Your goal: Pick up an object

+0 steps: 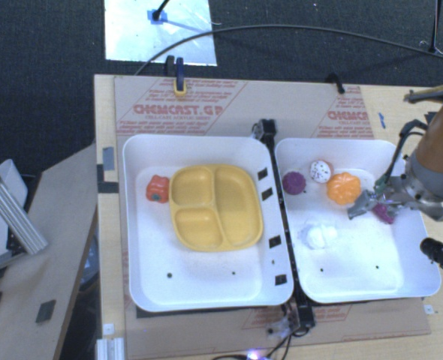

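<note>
Reaching in from the right edge of the camera view, the grey arm with its orange band (441, 142) hangs over the right shallow white plastic bin (357, 276), its two-finger gripper (368, 205) low above the bin floor; whether the jaws are apart or together cannot be told. Four loose things lie in this bin, with a fifth unclear one: one round orange fruit-like ball (343, 188) just up and left of the gripper, one small white speckled ball (320, 171) beyond it, one fuzzy purple ball (293, 182) further left, and one white crumpled lump (319, 236) down and to the left. One small magenta piece (384, 214) lies just right of the gripper, partly hidden.

Well to the left of the gripper, the left shallow white bin (199, 287) holds two things: one yellow plastic plate with three compartments (214, 207) and one small red-orange block (158, 188) beside its far edge.

Both bins rest on a cardboard-coloured sheet printed in red (206, 103), over a dark carpet-like floor (41, 51). One shiny square panel (158, 21) lies on that floor, and one black cable (319, 28) curves across
</note>
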`<state>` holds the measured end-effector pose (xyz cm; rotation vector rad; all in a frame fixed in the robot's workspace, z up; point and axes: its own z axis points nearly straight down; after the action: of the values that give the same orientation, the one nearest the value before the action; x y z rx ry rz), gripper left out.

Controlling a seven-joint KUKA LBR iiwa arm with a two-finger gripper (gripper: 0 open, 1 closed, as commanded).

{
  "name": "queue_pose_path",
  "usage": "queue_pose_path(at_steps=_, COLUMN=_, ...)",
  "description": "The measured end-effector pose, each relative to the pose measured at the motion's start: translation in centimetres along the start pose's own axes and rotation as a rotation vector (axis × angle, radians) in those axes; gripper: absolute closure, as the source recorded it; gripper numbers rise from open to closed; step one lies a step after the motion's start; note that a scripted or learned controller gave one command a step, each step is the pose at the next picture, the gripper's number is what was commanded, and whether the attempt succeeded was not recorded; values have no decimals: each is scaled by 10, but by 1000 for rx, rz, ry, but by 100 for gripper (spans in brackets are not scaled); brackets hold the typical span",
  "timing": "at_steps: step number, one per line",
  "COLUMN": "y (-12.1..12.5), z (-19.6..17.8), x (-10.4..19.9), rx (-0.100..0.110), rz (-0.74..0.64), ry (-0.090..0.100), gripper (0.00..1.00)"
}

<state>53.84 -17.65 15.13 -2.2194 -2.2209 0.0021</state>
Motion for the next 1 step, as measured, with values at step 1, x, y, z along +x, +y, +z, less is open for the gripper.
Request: queue_pose_path(at_steps=1, y=-1, z=63, x=3, rx=1, rz=0, ry=1, gripper=0)
